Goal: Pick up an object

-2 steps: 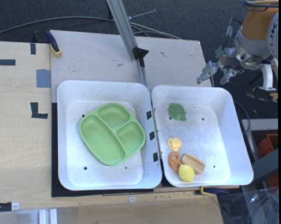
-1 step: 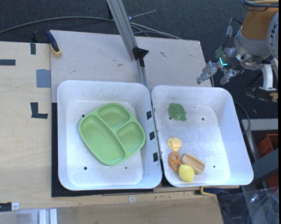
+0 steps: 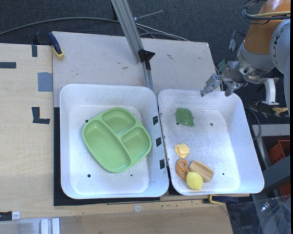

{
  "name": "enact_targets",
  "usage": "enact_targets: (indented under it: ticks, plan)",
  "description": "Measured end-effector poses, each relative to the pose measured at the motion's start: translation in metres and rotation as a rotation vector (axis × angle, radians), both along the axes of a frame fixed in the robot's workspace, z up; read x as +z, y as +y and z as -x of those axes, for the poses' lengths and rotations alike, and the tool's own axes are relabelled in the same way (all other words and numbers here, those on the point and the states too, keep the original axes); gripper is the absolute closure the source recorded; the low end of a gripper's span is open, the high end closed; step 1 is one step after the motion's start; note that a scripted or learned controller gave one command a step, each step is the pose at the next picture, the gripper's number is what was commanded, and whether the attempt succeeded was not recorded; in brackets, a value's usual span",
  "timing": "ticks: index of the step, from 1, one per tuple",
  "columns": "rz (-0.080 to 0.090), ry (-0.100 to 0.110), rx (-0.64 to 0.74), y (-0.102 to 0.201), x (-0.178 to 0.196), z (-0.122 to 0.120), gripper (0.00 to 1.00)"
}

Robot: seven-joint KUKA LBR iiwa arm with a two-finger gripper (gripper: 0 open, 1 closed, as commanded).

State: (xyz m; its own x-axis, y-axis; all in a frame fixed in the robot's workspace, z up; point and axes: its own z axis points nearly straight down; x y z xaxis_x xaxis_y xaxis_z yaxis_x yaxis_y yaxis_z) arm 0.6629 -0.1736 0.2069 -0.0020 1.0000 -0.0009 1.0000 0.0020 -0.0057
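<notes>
Yellow lemon (image 3: 194, 181) sits at the right bin's (image 3: 248, 145) near edge, touching a tan block (image 3: 201, 170) and an orange ring (image 3: 181, 167). Farther back lies a green lump (image 3: 184, 116). Over that bin's far right corner, the jaws (image 3: 218, 86) hang spread apart, holding nothing.

Both bins (image 3: 68, 130) look like smooth white plastic, speckled with dark flecks. The green tray (image 3: 116, 139) is plastic too, with a soft sheen. The bench (image 3: 15, 130) shows pale wood grain, matt, patched with grey tape (image 3: 45, 81). The slanted rail (image 3: 127, 21) gleams like brushed metal. The lemon (image 3: 194, 181) looks glossy, the green lump (image 3: 184, 116) rough and dull.
</notes>
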Motion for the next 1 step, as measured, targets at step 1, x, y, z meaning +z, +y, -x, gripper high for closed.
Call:
enact_targets:
  ticks: [1]
  plan:
    - [0.000,0.000,0.001,0.0052,-0.0448,-0.0010,0.00]
